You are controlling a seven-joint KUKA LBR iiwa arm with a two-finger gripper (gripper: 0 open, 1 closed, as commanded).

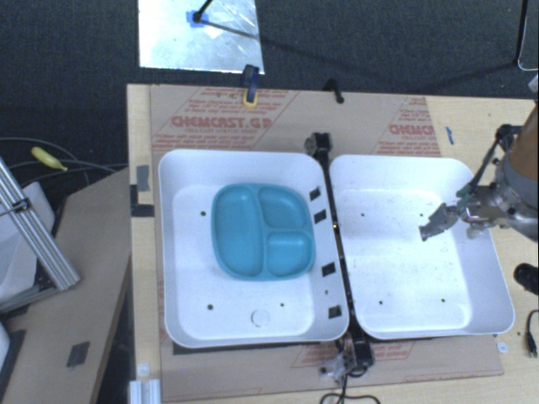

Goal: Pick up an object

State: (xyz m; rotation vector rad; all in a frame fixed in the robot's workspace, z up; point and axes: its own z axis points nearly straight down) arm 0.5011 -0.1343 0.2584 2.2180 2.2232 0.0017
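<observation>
A blue divided plate [261, 231] lies flat in the middle of the left bin [185, 183]. A small pale round disc [259, 317] rests on that bin's floor near its front wall. My gripper [449, 222] hangs over the right part of the right bin [396, 310], above its white floor, with nothing visible in it. It is well to the right of the plate, across the wall between the bins. The arm's grey wrist [518, 183] enters from the right edge.
Both bins sit on a cardboard sheet [219, 120] on the bench. Black clips [320, 217] line the shared wall between the bins. A shiny foil sheet [198, 23] lies beyond the bench at the back. An aluminium frame [29, 234] stands at the left.
</observation>
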